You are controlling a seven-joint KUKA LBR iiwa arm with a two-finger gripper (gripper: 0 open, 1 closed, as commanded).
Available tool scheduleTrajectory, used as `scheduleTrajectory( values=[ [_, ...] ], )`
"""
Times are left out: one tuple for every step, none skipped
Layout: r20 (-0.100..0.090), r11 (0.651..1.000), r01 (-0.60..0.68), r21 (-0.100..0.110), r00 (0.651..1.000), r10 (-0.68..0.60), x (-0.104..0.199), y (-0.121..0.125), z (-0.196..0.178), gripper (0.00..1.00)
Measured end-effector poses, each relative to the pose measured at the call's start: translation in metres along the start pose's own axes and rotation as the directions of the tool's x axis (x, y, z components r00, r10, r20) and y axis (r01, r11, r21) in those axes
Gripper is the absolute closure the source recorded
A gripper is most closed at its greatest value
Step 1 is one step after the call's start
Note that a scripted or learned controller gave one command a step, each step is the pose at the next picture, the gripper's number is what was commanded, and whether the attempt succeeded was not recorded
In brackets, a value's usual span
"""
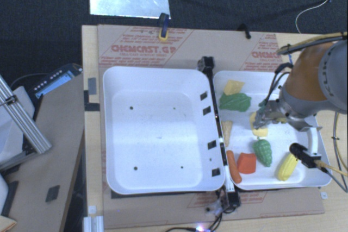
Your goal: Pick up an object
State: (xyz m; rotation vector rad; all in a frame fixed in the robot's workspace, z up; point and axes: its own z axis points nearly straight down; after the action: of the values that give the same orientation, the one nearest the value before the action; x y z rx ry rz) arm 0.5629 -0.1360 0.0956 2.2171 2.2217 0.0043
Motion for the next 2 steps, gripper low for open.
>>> scheduleTrajectory(
  values=[
    [0.000,1.000,0.000,0.000,1.000,0.000,0.000,0.000,0.000,0.00],
    [0.000,1.000,0.000,-0.002,1.000,0.000,0.000,0.001,-0.010,1.00]
  ],
)
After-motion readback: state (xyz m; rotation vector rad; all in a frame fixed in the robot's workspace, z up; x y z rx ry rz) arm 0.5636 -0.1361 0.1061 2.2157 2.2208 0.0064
